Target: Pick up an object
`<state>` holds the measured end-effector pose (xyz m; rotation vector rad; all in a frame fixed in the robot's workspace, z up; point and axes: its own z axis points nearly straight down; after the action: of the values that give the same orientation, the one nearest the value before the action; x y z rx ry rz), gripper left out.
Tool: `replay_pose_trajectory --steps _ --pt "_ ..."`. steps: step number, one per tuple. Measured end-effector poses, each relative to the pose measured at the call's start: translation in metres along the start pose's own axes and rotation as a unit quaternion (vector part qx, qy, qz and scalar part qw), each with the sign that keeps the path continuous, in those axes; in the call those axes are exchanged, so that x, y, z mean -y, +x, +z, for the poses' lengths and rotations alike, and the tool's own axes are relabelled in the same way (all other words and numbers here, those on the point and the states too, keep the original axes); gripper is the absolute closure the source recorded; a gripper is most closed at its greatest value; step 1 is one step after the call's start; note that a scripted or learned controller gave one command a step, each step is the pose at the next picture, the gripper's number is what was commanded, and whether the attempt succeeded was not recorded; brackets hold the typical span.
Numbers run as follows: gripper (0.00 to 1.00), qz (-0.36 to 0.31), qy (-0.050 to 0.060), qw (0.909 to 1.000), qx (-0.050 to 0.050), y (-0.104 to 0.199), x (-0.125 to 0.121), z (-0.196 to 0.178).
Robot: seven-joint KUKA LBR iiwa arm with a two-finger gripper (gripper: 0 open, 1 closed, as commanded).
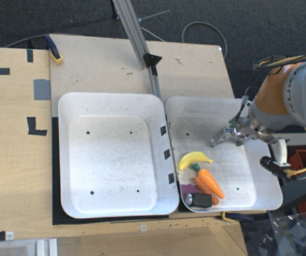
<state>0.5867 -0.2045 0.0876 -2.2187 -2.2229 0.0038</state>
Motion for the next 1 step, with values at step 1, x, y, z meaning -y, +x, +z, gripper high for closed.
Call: replay_pose_trajectory --steps 1 --pt "1.00 -0.001 -0.001 1.0000 0.000 0.0005 -0.0005 -0.0113"
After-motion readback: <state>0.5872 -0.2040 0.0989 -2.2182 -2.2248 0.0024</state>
